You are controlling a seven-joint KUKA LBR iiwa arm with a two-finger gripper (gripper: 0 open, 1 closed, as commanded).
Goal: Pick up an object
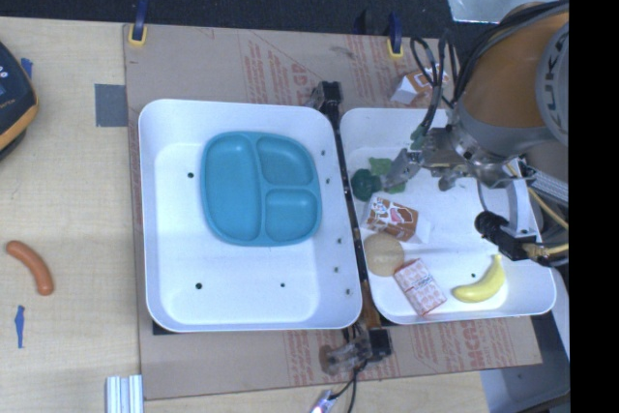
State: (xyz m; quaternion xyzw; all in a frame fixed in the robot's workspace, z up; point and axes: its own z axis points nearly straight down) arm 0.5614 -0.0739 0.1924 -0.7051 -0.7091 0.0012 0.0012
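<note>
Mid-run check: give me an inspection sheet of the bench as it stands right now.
Surface: wood bench with a cardboard sheet under two white bins.
Job's things: right bin holds a banana, green item, printed packet, pale round item and small carton.
Clutter: left bin holds a blue tray; a sausage lies on the bench, outside the bins.
Hand: hand low over the right bin's far left part, near the green item; nothing seen held.
Cables: black cables along the arm.
Surroundings: blue clamps at the cardboard's far edge; dark floor beyond.
</note>
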